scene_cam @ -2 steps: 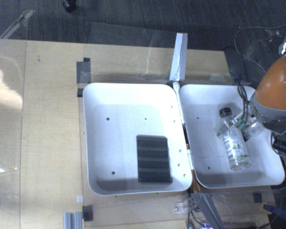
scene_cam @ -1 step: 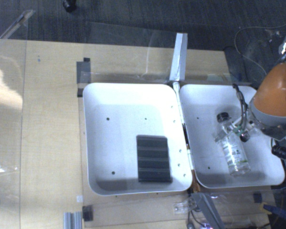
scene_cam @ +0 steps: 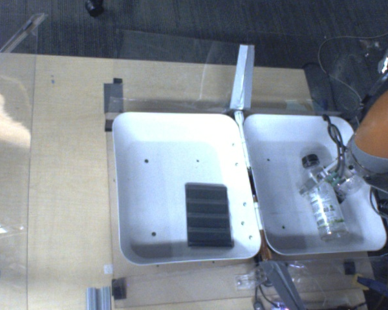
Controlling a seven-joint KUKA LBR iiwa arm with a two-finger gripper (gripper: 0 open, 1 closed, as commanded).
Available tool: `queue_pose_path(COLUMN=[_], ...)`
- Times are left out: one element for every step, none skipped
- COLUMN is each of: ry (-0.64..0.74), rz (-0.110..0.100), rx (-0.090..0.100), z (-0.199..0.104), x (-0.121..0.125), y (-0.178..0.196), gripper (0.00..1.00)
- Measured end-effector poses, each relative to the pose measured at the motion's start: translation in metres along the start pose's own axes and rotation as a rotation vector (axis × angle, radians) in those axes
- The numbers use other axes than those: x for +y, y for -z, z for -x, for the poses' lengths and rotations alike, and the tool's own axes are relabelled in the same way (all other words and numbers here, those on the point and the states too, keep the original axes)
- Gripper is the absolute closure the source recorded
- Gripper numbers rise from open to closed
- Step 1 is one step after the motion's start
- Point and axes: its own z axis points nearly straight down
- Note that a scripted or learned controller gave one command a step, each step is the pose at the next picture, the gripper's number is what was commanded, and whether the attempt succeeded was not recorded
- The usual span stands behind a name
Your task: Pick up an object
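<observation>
A clear plastic bottle with a black cap lies in the right bin, its cap end toward the back. My gripper reaches in from the right below the orange wrist band and hangs right over the bottle's upper half, close to or touching it. Cables and the wrist blur the gripper's tip. A black ribbed rectangular block lies flat in the left bin, near its front right corner.
A metal divider post stands behind the seam between the bins. Loose cables hang at the far right beside the arm. Clamps and brackets sit along the bench's front edge below the bins.
</observation>
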Motion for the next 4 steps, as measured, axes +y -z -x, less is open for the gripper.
queue_pose_path(ry=[0.05,0.092,0.217,0.445], rz=[0.005,0.013,0.016,-0.006], rx=[0.002,-0.008,-0.024,0.003], z=[-0.001,-0.008,-0.026,0.02], x=[-0.008,-0.023,-0.024,0.043], y=[0.0,0.001,0.003,-0.003], gripper=[0.0,0.0,0.0,0.0])
